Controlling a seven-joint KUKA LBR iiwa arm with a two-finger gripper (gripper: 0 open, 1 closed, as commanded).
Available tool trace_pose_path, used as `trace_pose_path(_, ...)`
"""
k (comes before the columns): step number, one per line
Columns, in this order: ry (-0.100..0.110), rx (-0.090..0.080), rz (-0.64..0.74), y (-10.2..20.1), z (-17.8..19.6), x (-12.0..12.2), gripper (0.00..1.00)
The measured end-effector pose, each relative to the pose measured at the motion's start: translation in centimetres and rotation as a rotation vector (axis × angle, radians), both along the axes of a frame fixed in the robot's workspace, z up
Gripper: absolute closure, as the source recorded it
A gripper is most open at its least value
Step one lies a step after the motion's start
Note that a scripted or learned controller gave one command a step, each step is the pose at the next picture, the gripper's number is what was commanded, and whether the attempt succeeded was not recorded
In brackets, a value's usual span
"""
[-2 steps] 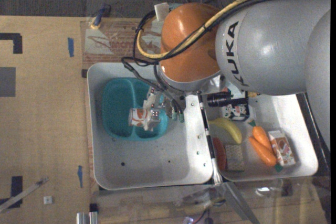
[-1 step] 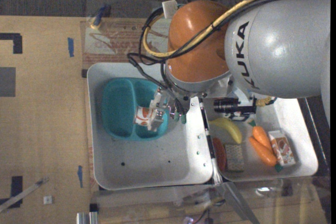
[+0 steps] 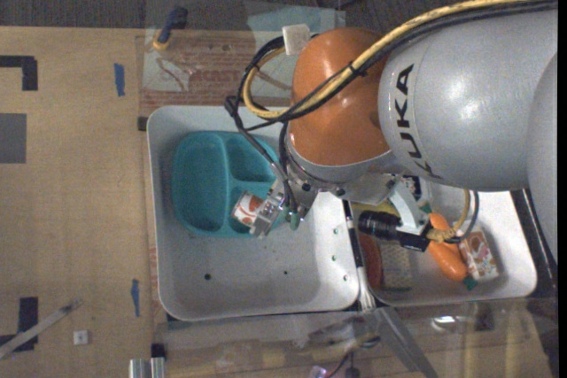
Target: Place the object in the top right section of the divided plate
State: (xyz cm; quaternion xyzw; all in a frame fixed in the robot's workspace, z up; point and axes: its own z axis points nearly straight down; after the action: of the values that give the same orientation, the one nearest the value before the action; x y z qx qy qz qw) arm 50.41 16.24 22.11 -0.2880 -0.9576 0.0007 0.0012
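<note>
In the camera view the main risk, in my judgement, is a release in the wrong place. The small red-and-white object [image 3: 248, 210] is at the lower right rim of the teal divided plate [image 3: 205, 181], right at the tip of the pincer [image 3: 273, 210]. If it is let go here, it may land on the rim or on a divider and roll into a neighbouring section, or out onto the floor of the left bin [image 3: 257, 283]. I cannot tell whether the pincer is closed on the object or only next to it, because the wrist covers the contact. A weak hold could also drop the object too early. The pincer is very near the plate, so a push may shift the plate itself.

The left bin holds the plate, and its sections look empty, as far as the arm [image 3: 461, 102] lets me see. The right bin [image 3: 523, 283] holds an orange carrot-like thing [image 3: 447, 259] and, beside it, a small carton [image 3: 479, 254] – other things there are partly hidden. Both bins stand on the tabletop [image 3: 71, 217]
</note>
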Motion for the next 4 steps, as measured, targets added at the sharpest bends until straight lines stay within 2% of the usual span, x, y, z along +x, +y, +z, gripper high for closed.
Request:
trace_pose_path(1, -0.003, 0.000, -0.001, -0.1, 0.9, 0.2, 1.00)
trace_pose_path(2, -0.007, 0.001, 0.036, 1.5, 1.0, 4.7, 1.00)
trace_pose_path(3, -0.006, 0.000, 0.004, 4.2, 13.2, 9.8, 1.00)
trace_pose_path(4, -0.002, 0.000, 0.065, -1.9, 5.7, 1.2, 1.00)
